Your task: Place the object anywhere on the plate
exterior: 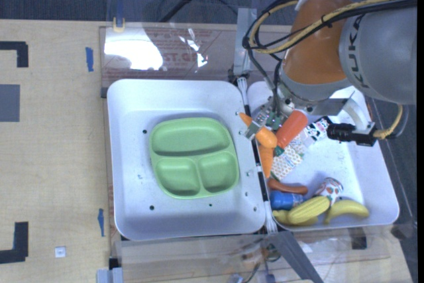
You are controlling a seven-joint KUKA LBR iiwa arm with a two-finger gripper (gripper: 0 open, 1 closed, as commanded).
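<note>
A green plate [193, 157] with three compartments lies in the middle of the left white bin [126, 116]. My gripper [264, 121] hangs at the left edge of the right bin [377, 182], close to the divider between the bins. Directly under it is an orange carrot-like toy [265, 141], and a red-orange cylinder [292, 127] leans just to its right. I cannot tell whether the gripper touches either of them. The arm's wrist hides the back of the right bin.
In the right bin lie a patterned packet [289, 160], a red sausage [289, 187], a blue piece [283, 199], two yellow bananas [309, 211] and a small white-and-red toy [332, 188]. Cables loop above the wrist.
</note>
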